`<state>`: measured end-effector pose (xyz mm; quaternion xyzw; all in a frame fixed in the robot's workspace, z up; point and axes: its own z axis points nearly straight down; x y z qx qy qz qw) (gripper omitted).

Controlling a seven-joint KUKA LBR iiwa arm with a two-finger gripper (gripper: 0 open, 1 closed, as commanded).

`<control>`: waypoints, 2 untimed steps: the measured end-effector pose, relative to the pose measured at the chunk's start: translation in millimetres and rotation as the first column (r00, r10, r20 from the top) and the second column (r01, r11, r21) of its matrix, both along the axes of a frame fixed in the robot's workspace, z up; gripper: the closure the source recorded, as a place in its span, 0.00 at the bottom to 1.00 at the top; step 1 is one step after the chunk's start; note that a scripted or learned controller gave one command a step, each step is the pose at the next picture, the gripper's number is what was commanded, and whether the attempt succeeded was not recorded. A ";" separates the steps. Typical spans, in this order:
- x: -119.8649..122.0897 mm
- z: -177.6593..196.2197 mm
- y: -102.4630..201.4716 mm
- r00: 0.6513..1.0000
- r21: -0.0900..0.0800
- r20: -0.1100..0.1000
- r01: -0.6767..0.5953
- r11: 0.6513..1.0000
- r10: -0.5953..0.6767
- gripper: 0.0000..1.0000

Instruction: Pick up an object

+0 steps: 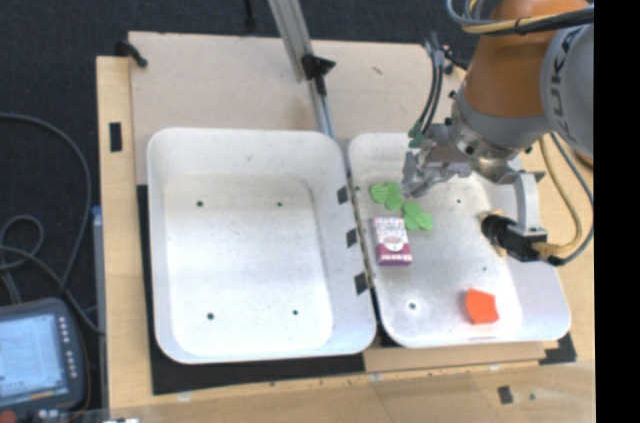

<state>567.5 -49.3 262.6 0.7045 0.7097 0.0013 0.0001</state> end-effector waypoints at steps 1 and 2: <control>-17.8 -4.9 44.5 1.000 -0.001 -0.001 0.001 1.000 -0.001 1.00; -23.2 -16.8 101.9 1.000 -0.001 -0.002 0.000 1.000 0.000 1.00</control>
